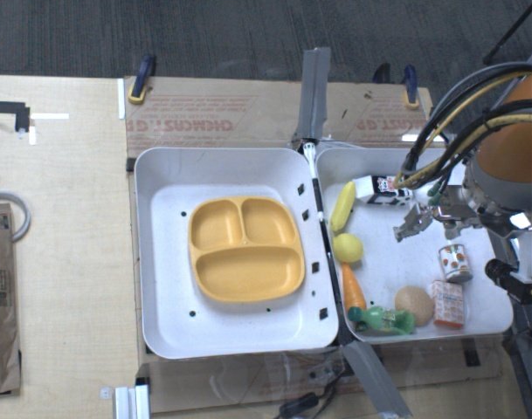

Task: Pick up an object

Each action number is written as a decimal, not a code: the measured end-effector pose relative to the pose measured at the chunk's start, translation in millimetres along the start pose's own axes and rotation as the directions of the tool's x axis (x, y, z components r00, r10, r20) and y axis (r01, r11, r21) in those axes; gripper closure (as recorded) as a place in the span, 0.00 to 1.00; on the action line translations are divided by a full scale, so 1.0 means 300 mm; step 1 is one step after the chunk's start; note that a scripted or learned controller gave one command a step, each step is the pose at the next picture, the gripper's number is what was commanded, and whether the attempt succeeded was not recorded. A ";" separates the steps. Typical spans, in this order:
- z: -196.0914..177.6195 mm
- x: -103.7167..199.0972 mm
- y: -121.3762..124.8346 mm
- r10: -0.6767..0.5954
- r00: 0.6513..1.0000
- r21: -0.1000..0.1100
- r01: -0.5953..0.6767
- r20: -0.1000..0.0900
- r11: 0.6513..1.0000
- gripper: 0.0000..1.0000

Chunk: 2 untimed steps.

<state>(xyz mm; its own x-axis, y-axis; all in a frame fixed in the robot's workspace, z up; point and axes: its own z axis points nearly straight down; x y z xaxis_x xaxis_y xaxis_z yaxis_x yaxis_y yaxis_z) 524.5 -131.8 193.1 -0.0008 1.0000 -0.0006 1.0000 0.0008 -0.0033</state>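
Two white bins side by side on counter [65, 147]. Left bin [161, 260]: holds yellow three-compartment plate [246, 250], sitting roughly centred, flat. Right bin [388, 260]: holds the candidate objects. Banana [342, 206] near the bin's left wall, standing lengthwise along it; lemon [348, 248] just below banana, close to or touching its lower end, can't tell which. Carrot [354, 289] below lemon, angled down toward the front edge. Green bottle [383, 321] lying on its side along the front edge, touching carrot's lower end. Round tan object [414, 302], maybe a potato, just right of the bottle. Small red-and-white box [448, 304] right beside that, near front-right corner. Small can [455, 262] with printed label just above the box, upright. Black-and-white package [381, 190] at the bin's back, partly under the cables. Arm reaching in from right, orange band visible at upper right, cables looping over back-right corner. Pincer [414, 223] hovering over bare bin floor in mid-right bin, between the package and the can, well apart from banana and lemon. Nothing seen between its tips; apart or together — cannot tell at this resolution. Brown paper bag [2, 295] on counter at far left.
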 end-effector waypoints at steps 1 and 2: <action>0.045 0.025 0.059 -0.111 0.994 -0.002 0.111 0.001 0.994 0.00; 0.339 -0.038 0.101 -0.165 0.986 -0.003 0.165 0.001 0.986 0.00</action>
<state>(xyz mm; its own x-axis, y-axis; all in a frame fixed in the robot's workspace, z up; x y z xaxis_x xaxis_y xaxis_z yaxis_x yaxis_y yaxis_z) 554.5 -143.2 91.4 -0.1659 0.9861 -0.0012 0.9861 0.1659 -0.0005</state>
